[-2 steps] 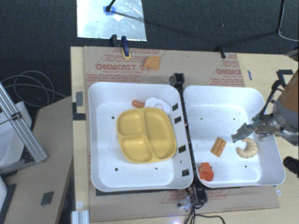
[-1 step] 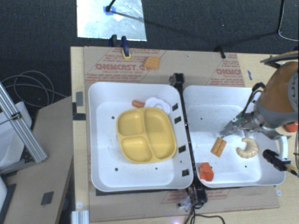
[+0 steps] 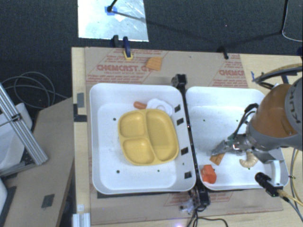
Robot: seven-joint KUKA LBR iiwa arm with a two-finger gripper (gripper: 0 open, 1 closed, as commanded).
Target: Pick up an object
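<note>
Over in the right bin [image 3: 227, 103] the arm [image 3: 277, 115] comes in from the right edge, orange band up top, with the pincer [image 3: 221, 149] down low near the bin floor, fingers pointing left. From this angle I honestly can't tell if the fingers are apart or together, they just read as one grey wedge.

Right at the tip, just below it, sits a small tan-brown block [image 3: 217, 159], close enough that it looks like it's touching the fingertips, but I can't see it actually sitting between them. A bit lower and to the left of that is an orange-red piece [image 3: 209, 173] near the bin's front wall, apart from the pincer. On the other side, tucked under the wrist, is a pale cream lumpy thing [image 3: 247, 161].

The left bin [image 3: 102, 126] has a yellow divided plate [image 3: 147, 137] sitting in the middle, three compartments, with a white object [image 3: 160, 106] and a small orange sausage-like bit [image 3: 139, 105] just behind its far rim. Up on the bench [image 3: 199, 65] beyond the bins there's a loose tan block [image 3: 154, 63].
</note>
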